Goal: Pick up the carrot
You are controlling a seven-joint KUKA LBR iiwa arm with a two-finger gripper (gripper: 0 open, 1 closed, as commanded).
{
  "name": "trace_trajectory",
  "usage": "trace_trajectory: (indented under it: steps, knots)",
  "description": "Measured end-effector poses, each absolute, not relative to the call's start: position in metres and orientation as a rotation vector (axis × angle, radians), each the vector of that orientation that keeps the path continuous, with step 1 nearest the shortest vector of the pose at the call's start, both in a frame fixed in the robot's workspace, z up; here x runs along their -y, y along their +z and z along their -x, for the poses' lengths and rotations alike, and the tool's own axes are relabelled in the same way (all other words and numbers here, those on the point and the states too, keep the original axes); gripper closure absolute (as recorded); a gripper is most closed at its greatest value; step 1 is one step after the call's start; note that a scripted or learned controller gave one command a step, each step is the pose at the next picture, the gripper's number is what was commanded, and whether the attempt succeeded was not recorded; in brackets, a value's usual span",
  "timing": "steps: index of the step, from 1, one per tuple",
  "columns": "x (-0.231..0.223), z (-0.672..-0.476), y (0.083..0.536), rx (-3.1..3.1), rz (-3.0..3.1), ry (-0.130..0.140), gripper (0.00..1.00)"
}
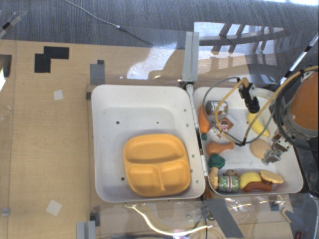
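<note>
Camera view, looking down at a slant: carrot (pixel 203 119) lying against left wall of right bin (pixel 299 176), beside a can (pixel 215 107) and a chicken drumstick (pixel 220 147). End effector (pixel 275 152) near the bin's right side, well apart from the carrot; open or closed, cannot tell. Likely trouble: fingers striking the divider wall, or closing on the can or drumstick instead, given the crowding. Also looping cables (pixel 234 133) across the bin, apt to snag. Little room along that wall; more open floor mid-bin. Left bin (pixel 107 133) with 1 yellow tray (pixel 157 164), on the desk (pixel 45 148).
</note>
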State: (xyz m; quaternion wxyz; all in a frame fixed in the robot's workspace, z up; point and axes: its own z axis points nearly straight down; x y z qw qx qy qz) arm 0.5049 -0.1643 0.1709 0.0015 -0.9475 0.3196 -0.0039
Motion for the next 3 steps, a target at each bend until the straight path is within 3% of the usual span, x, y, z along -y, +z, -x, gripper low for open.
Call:
trace_trajectory:
  steps: [1,2,3]
  knots:
    - [0.151,-0.535,0.217,-0.489,3.100,-0.012,1.00]
    - [0.206,-0.573,0.151,-0.330,3.120,-0.001,1.00]
    - [0.204,-0.575,0.143,-0.312,3.124,-0.010,1.00]
